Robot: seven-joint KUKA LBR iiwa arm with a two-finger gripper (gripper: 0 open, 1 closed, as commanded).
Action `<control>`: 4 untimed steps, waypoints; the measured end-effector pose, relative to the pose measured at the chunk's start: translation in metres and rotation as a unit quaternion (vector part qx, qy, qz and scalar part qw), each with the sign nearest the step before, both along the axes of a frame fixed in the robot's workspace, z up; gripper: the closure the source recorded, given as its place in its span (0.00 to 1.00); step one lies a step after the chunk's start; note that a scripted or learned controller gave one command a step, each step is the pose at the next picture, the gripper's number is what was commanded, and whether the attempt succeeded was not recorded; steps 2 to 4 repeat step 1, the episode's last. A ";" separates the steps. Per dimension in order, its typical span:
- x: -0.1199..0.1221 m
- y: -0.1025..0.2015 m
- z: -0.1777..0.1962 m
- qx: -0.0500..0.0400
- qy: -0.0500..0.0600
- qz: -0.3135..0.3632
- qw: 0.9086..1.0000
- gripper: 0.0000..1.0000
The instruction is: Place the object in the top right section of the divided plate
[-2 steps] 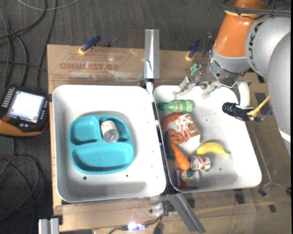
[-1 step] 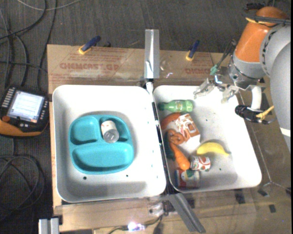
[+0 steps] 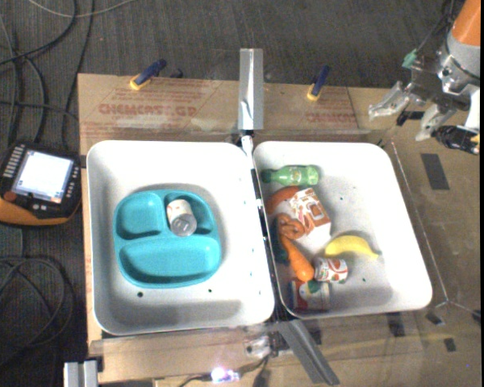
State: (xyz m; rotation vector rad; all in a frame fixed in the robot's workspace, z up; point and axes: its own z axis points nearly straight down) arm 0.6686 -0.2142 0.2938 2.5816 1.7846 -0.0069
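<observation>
A turquoise divided plate [image 3: 165,256] lies in the left bin [image 3: 105,168]. A small silver can [image 3: 181,216] rests in the plate's top right section, tipped on its side. My gripper [image 3: 411,111] hangs at the upper right, outside and above the right bin [image 3: 387,176], far from the plate. Its two fingers are spread apart with nothing between them.
The right bin holds a green bottle [image 3: 291,175], a yellow banana [image 3: 352,247], carrots [image 3: 294,254], an orange-white carton [image 3: 308,212] and a red-white can [image 3: 331,272]. A metal divider [image 3: 251,91] stands behind the bins. A teach pendant [image 3: 34,182] sits at the far left.
</observation>
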 end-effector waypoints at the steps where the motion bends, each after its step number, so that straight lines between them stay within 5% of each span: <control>1: 0.000 0.006 -0.046 0.000 0.001 -0.035 0.999 0.00; 4: 0.000 0.006 -0.046 0.000 0.001 -0.035 0.999 0.00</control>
